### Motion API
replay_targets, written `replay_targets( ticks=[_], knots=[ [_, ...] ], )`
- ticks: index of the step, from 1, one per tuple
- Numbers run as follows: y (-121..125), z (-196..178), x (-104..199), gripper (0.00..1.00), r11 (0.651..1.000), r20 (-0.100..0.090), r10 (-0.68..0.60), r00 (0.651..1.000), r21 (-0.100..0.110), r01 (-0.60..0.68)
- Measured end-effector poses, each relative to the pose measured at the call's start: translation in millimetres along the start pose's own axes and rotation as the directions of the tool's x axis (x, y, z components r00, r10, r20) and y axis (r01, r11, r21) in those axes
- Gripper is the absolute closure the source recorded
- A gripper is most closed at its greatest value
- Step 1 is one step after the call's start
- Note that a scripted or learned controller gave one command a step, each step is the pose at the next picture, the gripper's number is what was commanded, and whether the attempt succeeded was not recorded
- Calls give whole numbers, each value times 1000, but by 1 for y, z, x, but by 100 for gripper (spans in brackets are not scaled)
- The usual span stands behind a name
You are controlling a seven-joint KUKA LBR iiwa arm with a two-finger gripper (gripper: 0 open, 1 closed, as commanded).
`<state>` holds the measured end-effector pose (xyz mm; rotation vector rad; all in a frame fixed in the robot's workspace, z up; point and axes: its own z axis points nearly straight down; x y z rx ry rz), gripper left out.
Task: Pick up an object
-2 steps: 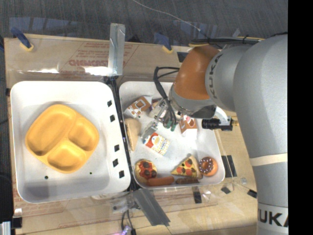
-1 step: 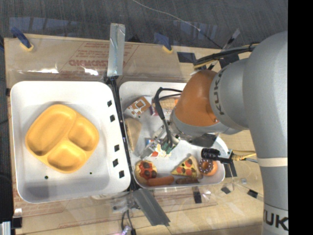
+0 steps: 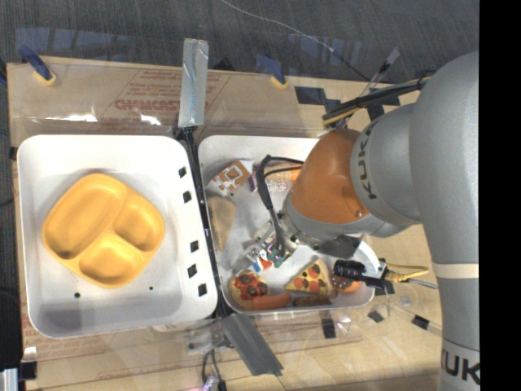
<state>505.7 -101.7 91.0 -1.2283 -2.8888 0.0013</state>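
The grey arm with its orange band (image 3: 326,187) reaches from the right over the right bin (image 3: 213,155). Its gripper (image 3: 267,255) hangs low over the bin's front half, just above several toy foods. A pizza slice toy (image 3: 309,278) lies right of the gripper. A round pizza-like toy (image 3: 247,284) and a red sausage (image 3: 262,301) lie at the bin's front edge. A tan bread-shaped piece (image 3: 220,215) rests to the left, and a small printed box (image 3: 230,177) lies at the back. The arm hides much of the bin's right side.
The left bin (image 3: 37,165) holds a yellow three-compartment plate (image 3: 103,228). A black divider with clips runs between the bins. Tape strips and cables lie on the wooden bench behind and to the right.
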Motion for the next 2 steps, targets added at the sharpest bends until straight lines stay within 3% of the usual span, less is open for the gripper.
replay_targets(
  ticks=[1, 2],
  knots=[
    [0, -9, 0, 100, 1000, -2, -7, 1000, 1, 7],
    [86, -105, 44, 100, 1000, 5, 24, 1000, -9, -23]
  ],
)
